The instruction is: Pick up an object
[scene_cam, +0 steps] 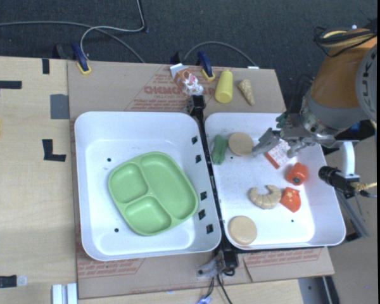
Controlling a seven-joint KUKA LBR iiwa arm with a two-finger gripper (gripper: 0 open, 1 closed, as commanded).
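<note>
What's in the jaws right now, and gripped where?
Cannot be told. The gripper sits right over a red-and-white item in the right bin, but no grip is visible.

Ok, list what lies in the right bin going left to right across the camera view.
Green pickle → round cracker → croissant → red-and-white packet under the pincer → red tomato.

Pincer (280,145) over right bin (323,233), beside red-white packet (277,155).

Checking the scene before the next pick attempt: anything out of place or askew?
Yes: a yellow cylinder and a tan cone lie on the cardboard beyond the right bin, outside both bins. The green tray sits skewed in the left bin.
</note>
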